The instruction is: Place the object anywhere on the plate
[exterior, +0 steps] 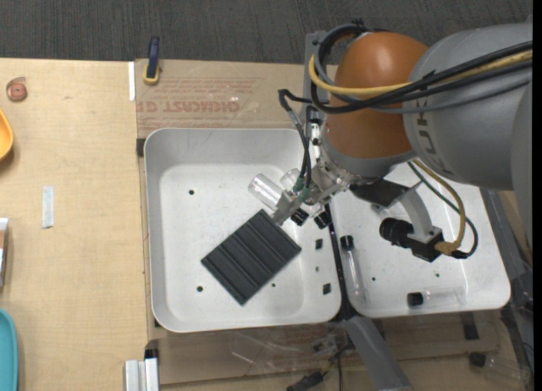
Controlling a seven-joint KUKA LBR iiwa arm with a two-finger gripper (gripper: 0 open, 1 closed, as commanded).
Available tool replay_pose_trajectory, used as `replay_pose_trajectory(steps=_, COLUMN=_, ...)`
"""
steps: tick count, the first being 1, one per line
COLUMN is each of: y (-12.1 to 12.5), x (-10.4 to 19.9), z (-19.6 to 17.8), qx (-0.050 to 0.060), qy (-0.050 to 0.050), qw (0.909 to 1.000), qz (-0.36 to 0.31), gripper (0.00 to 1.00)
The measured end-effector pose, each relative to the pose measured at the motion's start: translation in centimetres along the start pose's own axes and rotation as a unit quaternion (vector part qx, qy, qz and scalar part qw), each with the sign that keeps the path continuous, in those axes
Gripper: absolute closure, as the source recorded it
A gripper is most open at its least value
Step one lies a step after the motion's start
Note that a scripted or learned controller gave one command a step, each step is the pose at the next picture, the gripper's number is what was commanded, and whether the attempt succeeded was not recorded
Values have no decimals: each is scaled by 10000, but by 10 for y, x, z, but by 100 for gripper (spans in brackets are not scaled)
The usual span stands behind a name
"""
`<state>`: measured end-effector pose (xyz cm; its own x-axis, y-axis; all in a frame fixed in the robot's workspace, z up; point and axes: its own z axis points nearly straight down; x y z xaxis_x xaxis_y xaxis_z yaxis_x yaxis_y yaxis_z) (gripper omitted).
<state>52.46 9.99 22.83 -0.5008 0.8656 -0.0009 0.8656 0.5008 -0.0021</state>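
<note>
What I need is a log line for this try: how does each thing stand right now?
ridged dark plate: flat in the left bin, set askew.
clear object: on its side, off the plate's upper corner, beside the pincer.
pincer: low over the left bin; whether it holds the clear object cannot be told.
clear tube: lying along the right bin's left wall.

The bins [179, 237] look like smooth white plastic with a soft sheen. The plate [251, 258] is matt black and ribbed (plastic or rubber, I cannot tell). The tube [264, 188] is clear and glossy. The bench [76, 152] is pale, smooth wood; the orange band [373, 85] shines
</note>
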Motion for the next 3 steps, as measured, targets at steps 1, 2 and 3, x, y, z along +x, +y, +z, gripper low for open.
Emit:
replay_pose_trajectory(steps=1, y=0, x=0, z=0, qx=-1, qy=0, qw=10000, qz=1, gripper=0)
replay_pose_trajectory(steps=2, y=65, x=24, z=-52, qx=-2, qy=-5, qw=9995, qz=303, gripper=0)
replay_pose_trajectory(steps=3, y=66, x=24, z=-60, qx=10, qy=-16, qw=9996, qz=295, gripper=100)
